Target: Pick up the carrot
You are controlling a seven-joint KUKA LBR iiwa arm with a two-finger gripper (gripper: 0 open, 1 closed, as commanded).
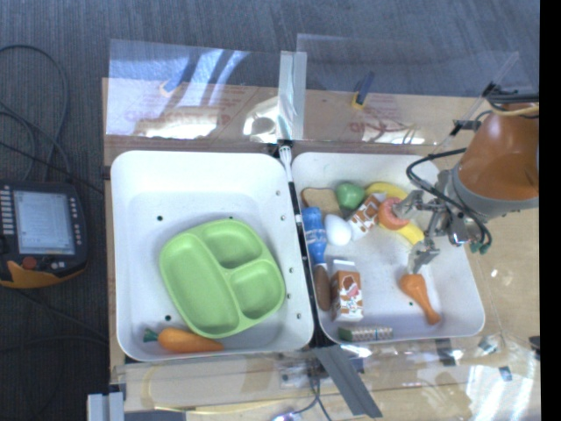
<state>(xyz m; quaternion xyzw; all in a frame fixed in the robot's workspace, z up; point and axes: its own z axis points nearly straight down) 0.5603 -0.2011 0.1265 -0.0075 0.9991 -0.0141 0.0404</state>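
In left bin [131, 200]: carrot [184, 341] | gripper [427, 251] over right bin [465, 314]

Orange carrot [182, 340] with green top, flat in left bin's near corner, beside the divided plate.

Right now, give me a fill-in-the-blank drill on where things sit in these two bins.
1. The carrot lies in the ____ bin, at its near edge.
2. Beside the carrot sits a ____ divided plate.
3. The gripper hovers over the ____ bin.
4. The egg is ____ in colour.

Missing words: left; green; right; white
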